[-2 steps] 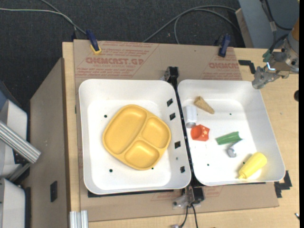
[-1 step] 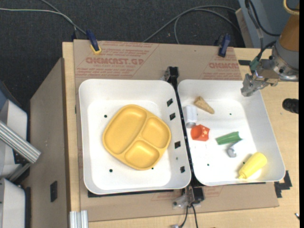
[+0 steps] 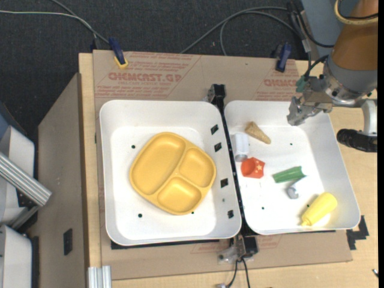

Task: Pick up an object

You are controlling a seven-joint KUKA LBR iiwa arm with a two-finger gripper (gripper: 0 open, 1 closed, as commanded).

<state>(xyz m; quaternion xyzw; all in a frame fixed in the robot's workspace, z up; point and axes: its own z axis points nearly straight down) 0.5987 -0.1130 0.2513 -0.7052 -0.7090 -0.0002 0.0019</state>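
Bench: brown cardboard sheet (image 3: 150, 71) with red lettering, held at the top edge by two blue clamps. Two shallow white bins sit on it side by side, touching along a black centre divider.

Left bin (image 3: 114, 161), centre-left of frame: holds one yellow three-compartment tray (image 3: 173, 173), lying flat and turned at an angle, roughly central in the bin.

Right bin (image 3: 336, 179), centre-right of frame: holds the small items.

Arm (image 3: 354, 35): enters at upper right, orange band visible at the top right corner. Gripper (image 3: 302, 113) hangs over the upper right corner of the right bin; nothing visible between its fingers; whether the jaws are wide or narrow cannot be told from this angle.

Candidate objects, right bin:
- yellow bottle-shaped item (image 3: 318, 209), lower right, tilted.
- green strip (image 3: 288, 174), mid-bin, right of the red piece.
- red pepper-like piece (image 3: 252, 168), near the divider.
- tan wedge (image 3: 258, 132), upper middle, nearest the gripper but apart from it.
- clear cup (image 3: 240, 144), by the divider, just above the red piece.
- small grey piece (image 3: 291, 191), just below the green strip.
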